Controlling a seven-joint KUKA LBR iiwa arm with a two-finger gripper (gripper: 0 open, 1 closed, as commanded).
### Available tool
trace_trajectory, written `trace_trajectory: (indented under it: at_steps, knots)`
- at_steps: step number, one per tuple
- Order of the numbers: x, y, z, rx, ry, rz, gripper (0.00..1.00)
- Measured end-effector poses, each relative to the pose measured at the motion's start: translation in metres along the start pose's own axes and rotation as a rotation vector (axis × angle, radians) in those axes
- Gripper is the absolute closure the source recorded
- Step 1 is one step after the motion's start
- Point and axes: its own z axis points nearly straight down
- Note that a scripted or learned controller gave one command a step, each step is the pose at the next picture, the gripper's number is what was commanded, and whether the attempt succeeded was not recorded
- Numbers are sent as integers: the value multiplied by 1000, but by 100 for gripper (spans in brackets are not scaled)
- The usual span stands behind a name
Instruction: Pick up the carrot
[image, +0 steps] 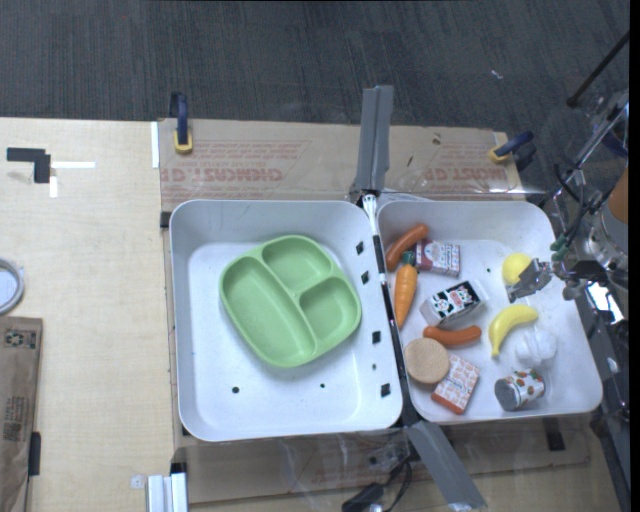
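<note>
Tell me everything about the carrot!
The carrot is a small orange toy, plastic-looking, with a green top. It lies in the right bin, close to that bin's left wall, green end pointing away from the camera and tapered tip toward it. A sausage lies just beyond its green end. The gripper is apart from it, across the bin.

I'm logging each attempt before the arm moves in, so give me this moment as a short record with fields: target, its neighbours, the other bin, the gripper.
target: carrot, lying in the right bin close to its left wall, green top pointing up the view
neighbours: hot dog just above it, milk carton to its right, round cookie below it
left bin: green divided plate
gripper: at the right bin's right side, beside the lemon and above the banana, far from the carrot
finger state: cannot tell
</note>
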Motion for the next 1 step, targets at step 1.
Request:
trace_trajectory:
  at_steps: [1]
  knots:
    - [37, 29, 79, -20, -2, 249, 0]
